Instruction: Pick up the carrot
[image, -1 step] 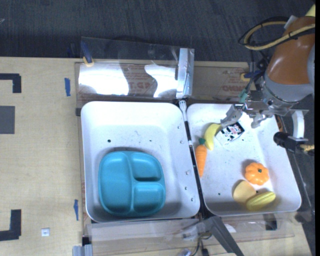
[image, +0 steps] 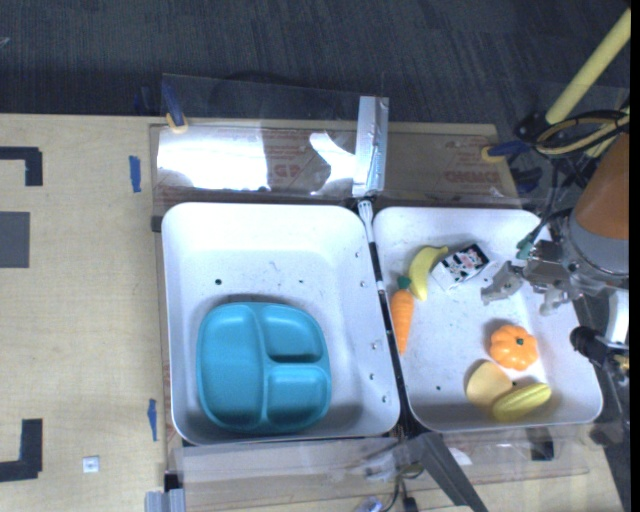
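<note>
The carrot (image: 401, 317) lies at the left wall of the right bin (image: 575, 410), below the banana (image: 427, 270). The end effector (image: 522, 280) hovers well apart, open and empty.

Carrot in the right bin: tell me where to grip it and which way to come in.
Grip the carrot across its thicker upper half, probably from straight above. It lies flat, lengthwise along the right bin's left wall, so one finger must slip between carrot and wall, the other on the open right side. The banana crowds its top end, so stay below that. The gripper is off to the right.
</note>
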